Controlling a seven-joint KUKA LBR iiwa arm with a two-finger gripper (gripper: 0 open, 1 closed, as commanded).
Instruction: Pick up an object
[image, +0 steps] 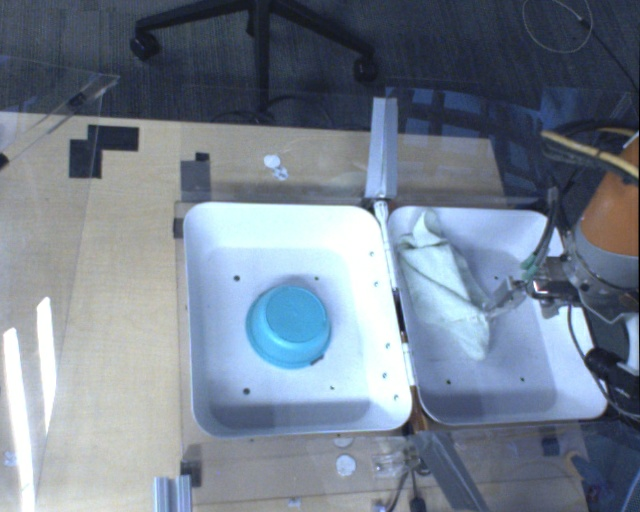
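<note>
A blue bowl (289, 326) sits upside down in the middle of the left bin (215, 400). A crumpled white cloth (446, 287) lies along the left side of the right bin (520, 395), running from the back corner towards the middle. My gripper (507, 295) reaches in from the right, low over the right bin, with its tip at the cloth's right edge near the cloth's lower end. The grey arm with its orange band (610, 215) stands over the bin's right rim.
A metal divider post (382, 150) stands behind the seam between the two bins. Cables (600, 365) hang beside the arm at the right edge. The wooden bench (100, 300) extends to the left of the bins.
</note>
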